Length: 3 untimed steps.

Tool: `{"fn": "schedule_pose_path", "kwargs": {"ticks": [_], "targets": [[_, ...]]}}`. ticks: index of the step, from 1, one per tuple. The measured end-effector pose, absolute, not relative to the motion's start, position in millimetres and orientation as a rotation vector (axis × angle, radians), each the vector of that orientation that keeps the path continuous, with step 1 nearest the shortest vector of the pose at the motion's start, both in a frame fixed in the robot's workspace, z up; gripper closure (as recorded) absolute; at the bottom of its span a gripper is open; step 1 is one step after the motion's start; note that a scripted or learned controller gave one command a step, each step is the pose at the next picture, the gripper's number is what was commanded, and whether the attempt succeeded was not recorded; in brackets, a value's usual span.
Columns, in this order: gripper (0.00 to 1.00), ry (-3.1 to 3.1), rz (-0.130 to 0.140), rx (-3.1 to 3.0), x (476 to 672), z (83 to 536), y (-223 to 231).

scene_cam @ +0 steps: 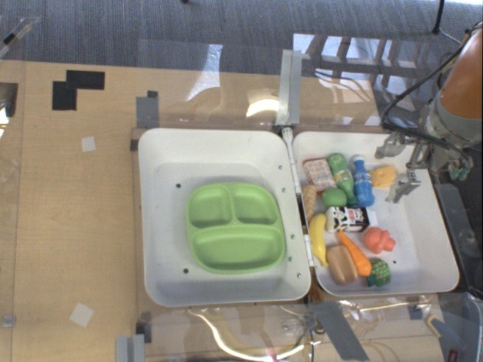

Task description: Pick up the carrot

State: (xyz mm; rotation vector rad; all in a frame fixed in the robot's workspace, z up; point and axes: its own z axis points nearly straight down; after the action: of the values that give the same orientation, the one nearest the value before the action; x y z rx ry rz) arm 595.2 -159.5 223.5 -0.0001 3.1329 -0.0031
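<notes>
- Fingers (404, 189) apparently a little apart and closed on nothing, hanging over the far right part of the right bin (445, 274); exact opening too small to judge.
- Gripper (406, 179) just right of the yellow piece (383, 176) and the blue bottle (363, 183), under the grey wrist with its orange band.
- Carrot (355, 253) well apart from the gripper, toward the near side of the bin, lying slanted from far left to near right.
- Packed tightly there: milk carton (349, 219) at its far end, bread roll (341, 265) along its left side, broccoli (379, 272) at its near tip, red piece (379, 240) just to the right.
- Probably a light, stiff plastic toy: smooth, tapered, not fragile, likely to slide out of a weak pinch.
- Best taken across the thicker middle, fingers on its two long sides, away from the roll.
- Left bin (162, 202) with green tray (235, 226), not involved.
</notes>
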Motion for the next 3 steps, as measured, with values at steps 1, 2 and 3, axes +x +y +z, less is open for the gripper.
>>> {"fn": "schedule_pose_path", "kwargs": {"ticks": [1,2,3], "targets": [[0.0,3.036,-0.005,-0.783,559.7,97.1,-136.2],[0.0,3.02,-0.002,-0.824,515.0,113.4,-86.7],[0.0,2.791,-0.015,-1.399,502.2,90.7,-94.7]]}}
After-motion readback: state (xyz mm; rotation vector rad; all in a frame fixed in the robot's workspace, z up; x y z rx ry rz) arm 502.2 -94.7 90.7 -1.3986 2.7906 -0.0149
